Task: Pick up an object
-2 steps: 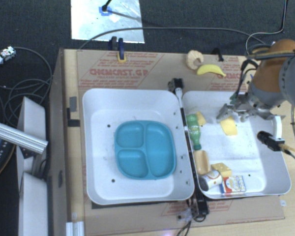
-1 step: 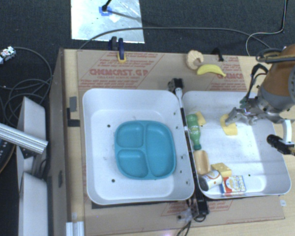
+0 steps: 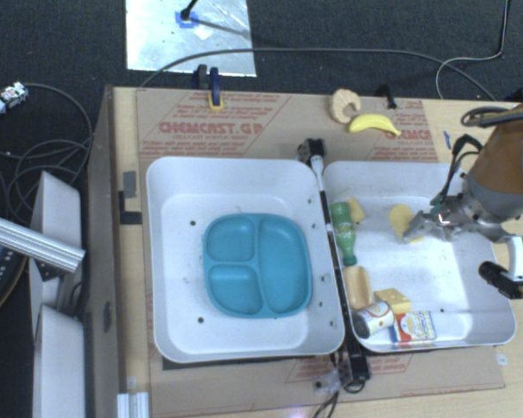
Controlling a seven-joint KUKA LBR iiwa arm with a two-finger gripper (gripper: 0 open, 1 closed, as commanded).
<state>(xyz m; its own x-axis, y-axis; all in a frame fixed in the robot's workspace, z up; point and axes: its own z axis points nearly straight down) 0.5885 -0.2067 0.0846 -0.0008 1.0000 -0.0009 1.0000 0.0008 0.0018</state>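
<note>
So the arm (image 3: 506,177) comes in over the right bin (image 3: 453,273) from its right edge, and the gripper (image 3: 416,226) sits low in the upper middle of that bin, right up against a pale yellow piece (image 3: 401,217). Fingers look slightly spread, with one tip touching the yellow piece, but honestly I can't tell whether it's actually pinched or just nudged, too small and blurry.

Rest of the right bin: a green bottle (image 3: 342,232) lies along the left wall, with a small yellow chunk (image 3: 356,209) just beside its top. Lower down that wall there's a tan block (image 3: 357,286), then a yellow wedge (image 3: 394,300), a red-and-white can (image 3: 376,320) and a flat printed packet (image 3: 416,326) bunched near the bottom edge.

Left bin (image 3: 187,198) holds a blue divided plate (image 3: 256,264), sitting about in the middle.

On the bench's far edge, outside the bins, a banana (image 3: 374,124) lies next to a beige ring-shaped thing (image 3: 344,104).
</note>
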